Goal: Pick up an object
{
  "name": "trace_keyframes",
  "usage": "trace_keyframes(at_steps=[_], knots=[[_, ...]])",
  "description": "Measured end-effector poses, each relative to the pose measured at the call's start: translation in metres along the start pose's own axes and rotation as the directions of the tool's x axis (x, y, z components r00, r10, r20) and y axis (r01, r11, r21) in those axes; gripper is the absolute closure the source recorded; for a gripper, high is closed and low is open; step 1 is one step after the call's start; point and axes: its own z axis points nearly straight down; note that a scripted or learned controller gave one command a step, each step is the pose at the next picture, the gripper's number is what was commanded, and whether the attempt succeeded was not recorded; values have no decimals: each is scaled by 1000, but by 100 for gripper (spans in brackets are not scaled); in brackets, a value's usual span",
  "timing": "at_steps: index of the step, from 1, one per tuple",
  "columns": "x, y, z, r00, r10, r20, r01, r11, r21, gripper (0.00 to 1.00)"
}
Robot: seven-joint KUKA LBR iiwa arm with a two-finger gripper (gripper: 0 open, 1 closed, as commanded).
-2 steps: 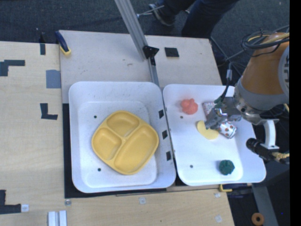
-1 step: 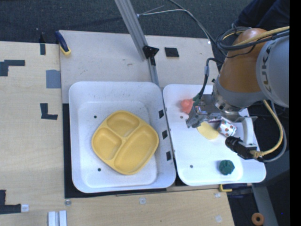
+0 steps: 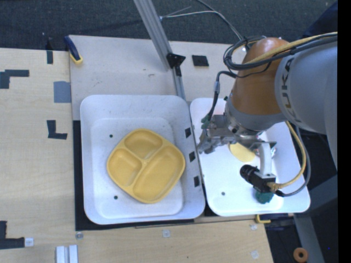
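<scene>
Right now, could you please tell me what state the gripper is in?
Gripper: cannot be told; it sits low over the right bin, beside a pale yellow object, with the wrist covering it from above.

Two bins (image 3: 93,114), plain white. Plate (image 3: 145,165) in the left one: yellow, no pattern. Pale yellow object (image 3: 243,152) in the right bin. Arm (image 3: 307,86) grey, orange band (image 3: 263,75). Tabletop (image 3: 33,141) light wood, dark tape patches.
</scene>
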Motion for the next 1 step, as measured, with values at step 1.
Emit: trace_keyframes(at_steps=[1], knots=[[53, 4, 15, 1000, 0, 0, 0, 1000, 2, 100]])
